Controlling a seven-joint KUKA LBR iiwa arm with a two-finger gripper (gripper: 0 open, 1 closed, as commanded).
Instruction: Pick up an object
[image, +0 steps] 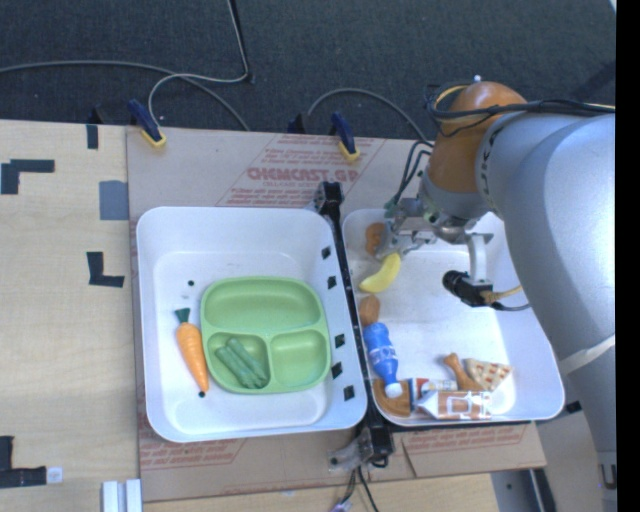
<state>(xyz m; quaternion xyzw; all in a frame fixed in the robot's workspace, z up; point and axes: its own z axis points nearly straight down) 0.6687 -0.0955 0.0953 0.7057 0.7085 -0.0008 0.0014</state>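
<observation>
My gripper (398, 232) hangs low over the back left corner of the right bin (520, 340). A yellow banana (381, 272) lies just below it and a small brown piece (374, 237) sits right beside it on the left. Nothing shows as held. Further forward along the bin's left wall are another brown piece (370, 308) and a blue bottle (380, 352). Along the front edge lie a brown pastry (392, 403), a white and orange carton (452, 402), a brown stick (458, 368) and a waffle slice (487, 375).
The left bin (160, 250) holds a green divided plate (270, 310) with green beans (241, 362) in one compartment, and an orange carrot (192, 352) beside it. The arm's grey body covers the right side of the right bin. A black clip divider (335, 270) separates the bins.
</observation>
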